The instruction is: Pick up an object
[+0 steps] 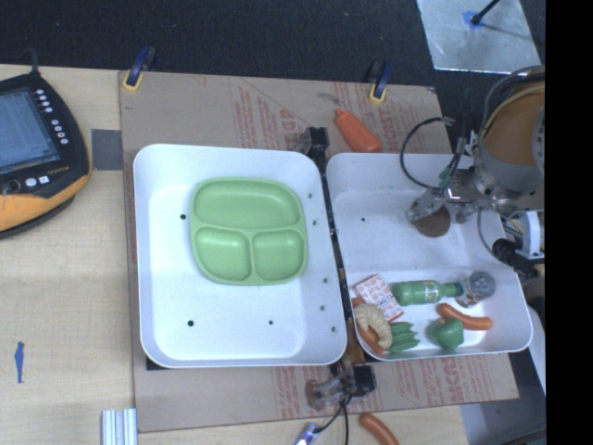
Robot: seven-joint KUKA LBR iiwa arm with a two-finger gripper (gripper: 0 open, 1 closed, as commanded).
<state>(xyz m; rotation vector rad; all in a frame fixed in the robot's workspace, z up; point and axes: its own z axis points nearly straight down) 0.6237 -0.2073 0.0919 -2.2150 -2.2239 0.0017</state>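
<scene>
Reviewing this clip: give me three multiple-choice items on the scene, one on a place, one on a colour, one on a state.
1. Where does the green divided plate lie?
A. left bin
B. right bin
C. on the cardboard

2. What colour is the bottle in the right bin?
A. blue
B. green
C. black

3. How does that bottle rest?
A. upright
B. on its side
C. lifted by the gripper

Answers: 1 A, it sits in the left bin. 2 B, its body is green. 3 B, it lies flat near the bin's front, apart from the gripper.
</scene>
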